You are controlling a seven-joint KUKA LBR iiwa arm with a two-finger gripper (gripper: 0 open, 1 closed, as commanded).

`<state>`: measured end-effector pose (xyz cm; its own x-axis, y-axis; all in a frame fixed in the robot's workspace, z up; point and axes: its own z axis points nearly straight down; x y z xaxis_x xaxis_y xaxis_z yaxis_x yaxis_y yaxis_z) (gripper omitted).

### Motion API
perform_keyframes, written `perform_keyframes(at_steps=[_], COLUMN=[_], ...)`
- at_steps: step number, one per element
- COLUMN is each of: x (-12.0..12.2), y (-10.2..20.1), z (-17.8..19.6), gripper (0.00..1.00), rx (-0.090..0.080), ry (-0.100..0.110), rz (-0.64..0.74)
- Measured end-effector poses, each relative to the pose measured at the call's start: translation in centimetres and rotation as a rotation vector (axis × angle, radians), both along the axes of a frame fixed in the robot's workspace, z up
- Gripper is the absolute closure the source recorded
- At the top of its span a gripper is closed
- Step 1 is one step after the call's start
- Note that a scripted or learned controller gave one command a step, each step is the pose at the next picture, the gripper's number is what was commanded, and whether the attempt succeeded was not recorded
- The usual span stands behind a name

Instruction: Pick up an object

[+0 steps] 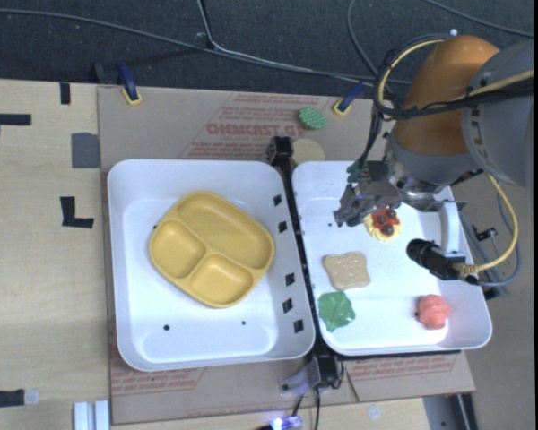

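Presently we list the right bin [341, 186], at centre-right of the frame:

- toast-shaped tan piece [346, 270], flat, mid-bin
- green leafy piece [335, 310], just below the toast, by the bin's left wall
- pink lumpy piece [433, 311], lower right corner, well apart from the rest
- small yellow-and-red item [383, 224], upper middle

The gripper [362, 202] hangs over the upper part of this bin, beside the yellow-and-red item; whether it is spread or pressed together we cannot tell.

The left bin [125, 186] bears a yellow divided plate [212, 248].

We judge the yellow-and-red item the nearest target. We would centre over it, descend squarely, and close only once it sits between the tips.
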<state>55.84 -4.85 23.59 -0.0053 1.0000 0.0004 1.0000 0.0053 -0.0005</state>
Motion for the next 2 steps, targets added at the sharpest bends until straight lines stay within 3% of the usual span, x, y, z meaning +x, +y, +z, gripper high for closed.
perform_keyframes(at_steps=[2], x=[0.4], y=[10.7], z=[-0.4], gripper=[1.0], rx=[0.001], ry=[0.001], rz=[0.002])
